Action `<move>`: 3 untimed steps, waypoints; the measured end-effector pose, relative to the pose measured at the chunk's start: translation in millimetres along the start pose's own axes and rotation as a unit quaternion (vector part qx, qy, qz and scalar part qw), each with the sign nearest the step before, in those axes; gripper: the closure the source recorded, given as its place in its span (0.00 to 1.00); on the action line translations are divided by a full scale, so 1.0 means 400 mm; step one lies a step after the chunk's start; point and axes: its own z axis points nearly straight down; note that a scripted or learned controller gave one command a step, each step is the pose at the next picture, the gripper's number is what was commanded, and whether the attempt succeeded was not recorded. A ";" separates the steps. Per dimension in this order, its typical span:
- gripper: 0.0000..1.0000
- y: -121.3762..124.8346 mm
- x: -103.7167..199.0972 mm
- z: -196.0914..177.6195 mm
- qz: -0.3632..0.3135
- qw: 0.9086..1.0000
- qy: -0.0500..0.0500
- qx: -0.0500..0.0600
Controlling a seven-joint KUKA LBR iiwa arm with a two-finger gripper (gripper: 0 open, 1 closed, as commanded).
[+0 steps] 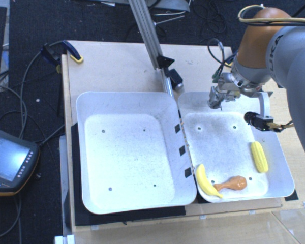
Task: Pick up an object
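The right bin (213, 131) holds three things near its front. A yellow banana (205, 182) lies against the front left corner. Beside it lies a tan chicken drumstick (232, 184). A yellow corn cob (259, 156) rests by the right wall. My gripper (215, 102) hangs over the bin's back edge, well away from all three, with nothing visible between its fingers.
The left bin (127, 151) sits beside the right one. A slanted metal pole (147, 29) with a black clamp rises behind the bins. A yellow-handled clamp (71, 52) grips the bench's back left corner. A black fitting (256, 120) sticks out near the arm's wrist.
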 end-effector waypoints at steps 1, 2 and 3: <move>1.00 -0.005 0.019 -0.149 0.000 1.000 0.000 0.000; 1.00 -0.002 0.019 -0.281 0.000 1.000 0.000 0.000; 1.00 -0.087 0.098 -0.253 -0.001 1.000 0.001 0.003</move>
